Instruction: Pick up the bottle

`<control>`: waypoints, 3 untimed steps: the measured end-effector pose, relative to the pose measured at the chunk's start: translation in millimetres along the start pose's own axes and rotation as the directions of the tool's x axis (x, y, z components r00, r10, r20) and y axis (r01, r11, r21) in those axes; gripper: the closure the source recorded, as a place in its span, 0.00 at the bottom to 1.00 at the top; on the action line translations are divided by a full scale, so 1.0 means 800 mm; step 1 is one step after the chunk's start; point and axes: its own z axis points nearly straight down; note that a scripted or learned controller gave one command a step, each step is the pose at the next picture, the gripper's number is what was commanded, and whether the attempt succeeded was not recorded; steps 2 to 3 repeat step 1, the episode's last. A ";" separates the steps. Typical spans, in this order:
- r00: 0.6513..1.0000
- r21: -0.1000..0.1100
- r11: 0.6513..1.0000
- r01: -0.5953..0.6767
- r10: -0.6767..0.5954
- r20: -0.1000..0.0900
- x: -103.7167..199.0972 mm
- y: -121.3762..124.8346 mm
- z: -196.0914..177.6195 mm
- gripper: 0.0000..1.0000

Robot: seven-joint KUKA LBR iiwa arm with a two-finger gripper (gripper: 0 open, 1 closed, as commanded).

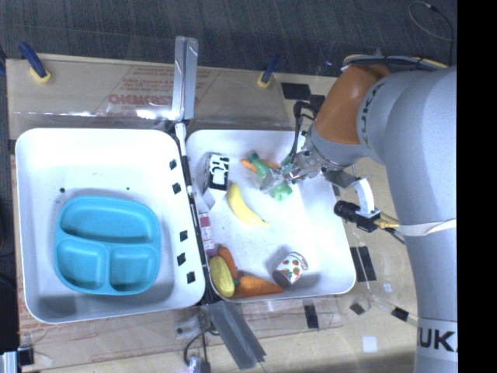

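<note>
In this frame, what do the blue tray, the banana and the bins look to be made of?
Blue tray: likely moulded plastic, smooth and matte; uniform colour, rounded compartment edges.
Banana: probably a plastic toy, given its even yellow and slight sheen, though real fruit can't be excluded.
Bins: seemingly thin white plastic, soft gloss, rounded corners and lips.

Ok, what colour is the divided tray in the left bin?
Light blue, plain, with three compartments. The tray shows clearly in the camera view.

The bottle [273, 182] is small, clear and greenish; it lies tipped in the right bin's upper middle.
</note>
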 end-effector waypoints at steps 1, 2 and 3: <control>0.986 -0.001 0.986 0.165 -0.165 0.002 0.033 0.044 -0.105 1.00; 0.986 -0.001 0.986 0.165 -0.165 0.002 0.033 0.044 -0.105 1.00; 0.986 -0.001 0.986 0.165 -0.165 0.002 0.033 0.044 -0.105 1.00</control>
